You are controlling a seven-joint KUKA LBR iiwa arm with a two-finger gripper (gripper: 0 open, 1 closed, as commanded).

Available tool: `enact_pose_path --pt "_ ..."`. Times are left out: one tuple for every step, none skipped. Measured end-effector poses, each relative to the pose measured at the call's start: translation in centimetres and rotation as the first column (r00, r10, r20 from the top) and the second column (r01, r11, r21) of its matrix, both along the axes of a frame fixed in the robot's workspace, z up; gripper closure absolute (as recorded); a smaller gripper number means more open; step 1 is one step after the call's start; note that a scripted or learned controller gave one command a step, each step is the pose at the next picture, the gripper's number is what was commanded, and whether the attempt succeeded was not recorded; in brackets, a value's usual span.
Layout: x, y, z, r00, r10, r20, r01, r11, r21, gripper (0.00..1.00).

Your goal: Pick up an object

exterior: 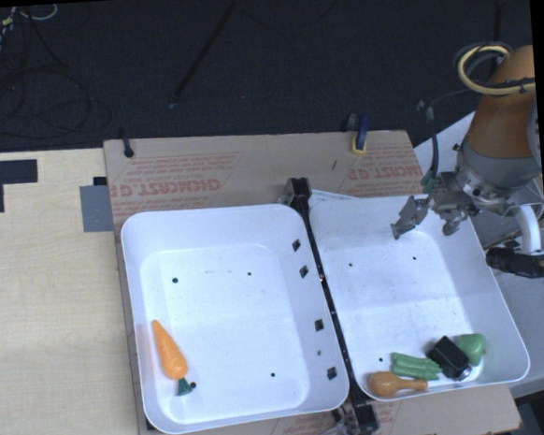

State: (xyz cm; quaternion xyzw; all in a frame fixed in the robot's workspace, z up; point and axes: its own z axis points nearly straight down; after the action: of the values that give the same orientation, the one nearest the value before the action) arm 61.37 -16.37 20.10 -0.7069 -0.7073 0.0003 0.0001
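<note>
Well below the spread, empty hand (428,216) lies the black block (449,356) among the toys — the approach stage, needing a descent toward it.

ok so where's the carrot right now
The carrot lies in the left bin, near its front-left corner against the left wall, far from the toys clustered in the right bin's front corner.

The arm (501,128) comes in from the right, its orange band uppermost and the grey wrist below it, angled down and to the left. The gripper (430,216) hangs low at the arm's end, its two fingers (409,217) spread apart and pointing downward, with nothing between them.
</note>
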Motion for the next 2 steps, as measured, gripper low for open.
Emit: enact_pose_path --pt "0.0 0.0 1.0 1.000 0.001 -0.001 -0.001 1.000 0.000 1.00" --pt "0.8 5.2 5.6 1.000 0.005 0.004 -0.005 1.000 0.001 1.00"
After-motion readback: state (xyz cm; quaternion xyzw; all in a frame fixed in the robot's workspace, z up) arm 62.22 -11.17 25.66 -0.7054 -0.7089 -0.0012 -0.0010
